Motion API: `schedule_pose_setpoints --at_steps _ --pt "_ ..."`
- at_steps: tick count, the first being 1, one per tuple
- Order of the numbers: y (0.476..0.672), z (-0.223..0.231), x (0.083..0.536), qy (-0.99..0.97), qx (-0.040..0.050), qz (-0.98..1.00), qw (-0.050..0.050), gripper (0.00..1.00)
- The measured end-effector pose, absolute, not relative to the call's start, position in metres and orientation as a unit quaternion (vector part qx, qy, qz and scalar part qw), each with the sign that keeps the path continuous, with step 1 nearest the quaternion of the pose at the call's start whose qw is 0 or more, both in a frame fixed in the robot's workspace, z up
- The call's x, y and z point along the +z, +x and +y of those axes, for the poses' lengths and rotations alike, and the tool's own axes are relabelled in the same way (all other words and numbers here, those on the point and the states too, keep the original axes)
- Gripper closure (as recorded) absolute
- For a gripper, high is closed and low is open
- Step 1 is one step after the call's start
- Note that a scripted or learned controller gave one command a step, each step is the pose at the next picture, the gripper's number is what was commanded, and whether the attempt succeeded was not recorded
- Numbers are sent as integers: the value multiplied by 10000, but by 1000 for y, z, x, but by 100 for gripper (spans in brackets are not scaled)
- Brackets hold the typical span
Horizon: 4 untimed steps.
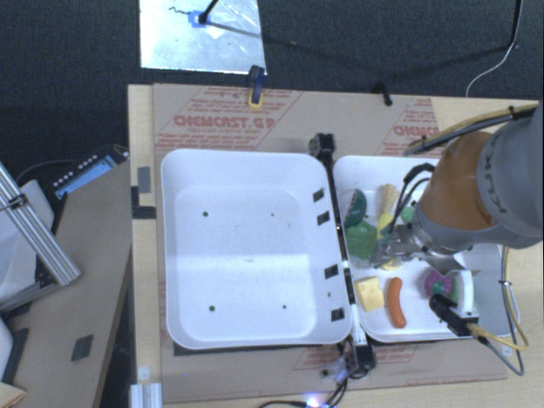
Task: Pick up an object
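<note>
Robotics lab: grey-and-orange arm (476, 194) at three o'clock over two white bins (246, 164) on a board-topped bench (221, 113), cables (510, 49) on dark carpet at twelve.

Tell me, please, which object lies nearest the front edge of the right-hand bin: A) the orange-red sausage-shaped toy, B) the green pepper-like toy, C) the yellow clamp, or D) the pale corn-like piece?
A: the orange-red sausage-shaped toy lies lowest in the right-hand bin, beside the yellow cheese-like block, below the gripper.
</note>
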<state>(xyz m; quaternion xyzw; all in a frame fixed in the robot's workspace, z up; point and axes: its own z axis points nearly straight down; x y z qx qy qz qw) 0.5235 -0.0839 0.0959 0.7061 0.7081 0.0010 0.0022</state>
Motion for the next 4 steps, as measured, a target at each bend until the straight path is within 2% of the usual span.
schedule_pose_setpoints --at_steps 1,3,4 --pt "528 -36 190 7038 36 7104 28 100" --pt "515 31 261 7040 26 7102 13 100" --pt "498 83 242 7039 7 7103 -8 100"
